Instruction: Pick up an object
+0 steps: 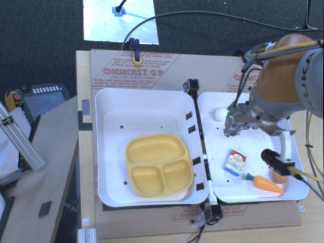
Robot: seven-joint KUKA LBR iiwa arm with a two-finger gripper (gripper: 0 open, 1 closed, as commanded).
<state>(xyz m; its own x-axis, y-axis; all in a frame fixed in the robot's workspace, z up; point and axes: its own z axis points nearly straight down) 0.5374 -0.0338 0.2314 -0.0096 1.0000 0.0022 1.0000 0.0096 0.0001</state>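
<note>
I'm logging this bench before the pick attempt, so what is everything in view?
Left bin: one, white, view's left.
Right bin: one, white, beside it.
Divided tray: one, yellow, in left bin.
Ball: one, white, right bin's far end.
Small carton: one, white with colour print, right bin's middle.
Carrot: one, orange, right bin's near edge.
Cardboard: one, brown, under both bins.
Arm: one, grey with orange band, over right bin.
Pincer: one, grey, close to the ball.
</note>
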